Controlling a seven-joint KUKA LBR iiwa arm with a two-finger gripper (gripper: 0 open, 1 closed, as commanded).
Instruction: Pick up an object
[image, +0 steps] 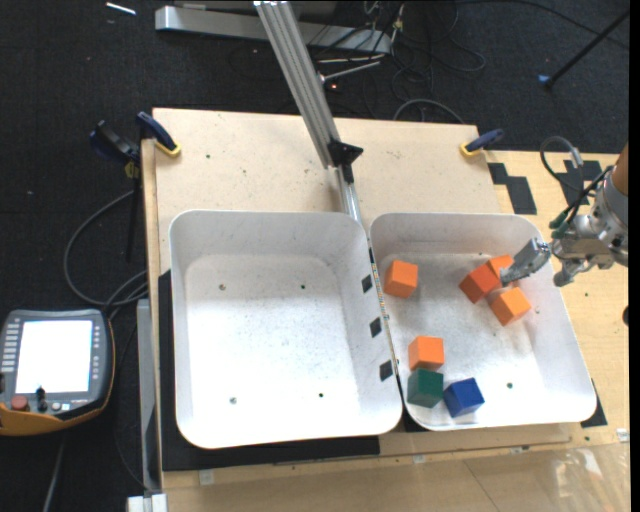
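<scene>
Hand (530, 262) beside orange cubes (481, 282) in right bin (560, 335).

Robotics lab or test cell, not a home or shop. Evidence: a robot teach pendant (55, 372) with a lit screen lies on the dark floor at the left, cable running off it. The table (260, 165) is a bare particleboard sheet held by blue-and-yellow clamps (157, 133) at its far corners. An aluminium extrusion mast (300, 80) rises from the far side. Loose cables (420, 50) trail over black carpet at the far edge. Two white bins (270, 245) sit side by side on the table, the right one holding plain coloured test blocks (427, 352). Black tape marks (512, 185) on the far right.
</scene>
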